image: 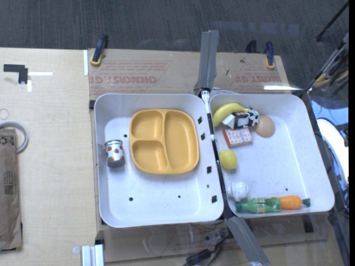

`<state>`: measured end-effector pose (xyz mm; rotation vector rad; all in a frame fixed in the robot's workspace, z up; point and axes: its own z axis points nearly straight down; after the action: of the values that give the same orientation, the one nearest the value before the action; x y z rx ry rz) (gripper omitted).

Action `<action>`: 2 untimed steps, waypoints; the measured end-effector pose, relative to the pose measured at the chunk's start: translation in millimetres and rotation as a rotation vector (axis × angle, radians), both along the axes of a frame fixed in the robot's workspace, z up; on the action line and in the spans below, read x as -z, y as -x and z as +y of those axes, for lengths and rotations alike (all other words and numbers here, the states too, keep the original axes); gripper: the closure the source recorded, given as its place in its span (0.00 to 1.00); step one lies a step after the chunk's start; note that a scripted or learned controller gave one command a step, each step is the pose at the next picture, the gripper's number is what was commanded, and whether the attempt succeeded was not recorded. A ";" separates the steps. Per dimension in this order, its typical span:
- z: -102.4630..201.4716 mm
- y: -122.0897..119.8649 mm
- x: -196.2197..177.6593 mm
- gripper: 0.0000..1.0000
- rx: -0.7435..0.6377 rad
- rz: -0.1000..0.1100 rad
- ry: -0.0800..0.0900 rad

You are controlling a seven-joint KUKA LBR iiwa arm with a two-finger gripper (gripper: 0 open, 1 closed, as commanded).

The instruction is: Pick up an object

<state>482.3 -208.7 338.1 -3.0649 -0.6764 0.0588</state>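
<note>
Jaws open or closed, I cannot tell from where I stand, and I see nothing held in them. On the bench (44, 121) two white bins sit side by side, touching along the middle, on a sheet of brown cardboard (166, 71) that is fixed at the far edge by two clamps (99, 49). The things that could be picked up all lie inside the bins. In the left bin (105, 204) there is a yellow divided plate (164, 140) lying flat near the middle, and just beside its left edge a small can (115, 153) stands upright. The right bin (316, 165) holds more things. At its far left corner a banana (228, 111) lies touching a small black and white toy (247, 118), and a round brown object (265, 127) sits just to the right of the toy. A flat reddish box (238, 137) lies just near of the banana. A lemon (228, 159) rests close to the left wall. Along the near wall a white ball (239, 190) sits above a green bottle (259, 205), which lies on its side, and an orange carrot (292, 202) lies at the bottle's right end. Far to the left on the bench a brown paper bag (8, 193) lies flat, well apart from the bins.
</note>
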 end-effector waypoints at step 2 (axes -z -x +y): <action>-0.2 -1.7 -3.5 1.00 -0.004 0.015 0.002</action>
<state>483.9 -208.9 341.5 -3.0618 -0.6818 0.0819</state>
